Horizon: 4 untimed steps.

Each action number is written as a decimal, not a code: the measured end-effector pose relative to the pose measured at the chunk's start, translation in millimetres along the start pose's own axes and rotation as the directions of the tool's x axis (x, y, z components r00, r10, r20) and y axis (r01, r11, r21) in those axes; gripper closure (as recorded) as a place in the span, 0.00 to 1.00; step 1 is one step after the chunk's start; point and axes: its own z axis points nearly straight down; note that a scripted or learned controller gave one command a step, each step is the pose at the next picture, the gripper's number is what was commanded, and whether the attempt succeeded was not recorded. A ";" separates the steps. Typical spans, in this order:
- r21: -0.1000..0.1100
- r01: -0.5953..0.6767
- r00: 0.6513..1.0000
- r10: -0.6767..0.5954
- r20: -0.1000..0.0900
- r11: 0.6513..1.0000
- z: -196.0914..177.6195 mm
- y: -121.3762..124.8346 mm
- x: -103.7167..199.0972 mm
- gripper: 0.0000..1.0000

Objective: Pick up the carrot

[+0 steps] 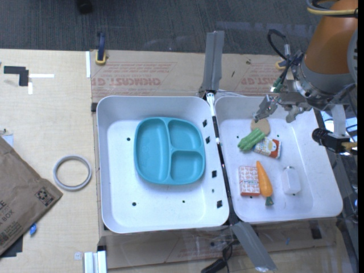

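An orange carrot (pixel 264 180) with a green stem end lies in the right bin (pixel 324 206), near its front, right beside a small pink-and-white packet (pixel 249 180). My gripper (pixel 278 111) hangs over the back of the same bin, well behind the carrot. Its two fingers (pixel 262 111) point down and stand apart, open, with nothing between them.
A green vegetable (pixel 251 139), a tan piece and a red-and-white packet (pixel 268 147) lie just under and in front of the gripper. A clear small object (pixel 290 181) sits right of the carrot. The left bin (pixel 114 209) holds a blue divided plate (pixel 169 151). A tape ring (pixel 72 171) lies on the bench.
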 end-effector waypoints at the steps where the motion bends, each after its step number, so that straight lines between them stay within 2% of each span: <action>1: -0.007 0.049 0.999 -0.049 0.000 0.999 140.6 -90.6 -17.2 0.00; 2: -0.015 0.071 0.997 -0.071 0.002 0.997 139.1 -34.3 -40.8 0.00; 3: -0.013 -0.134 0.991 0.134 -0.002 0.991 140.1 -90.7 -16.7 0.00; 4: -0.014 -0.020 1.000 0.020 0.000 1.000 139.5 -26.9 -4.5 0.00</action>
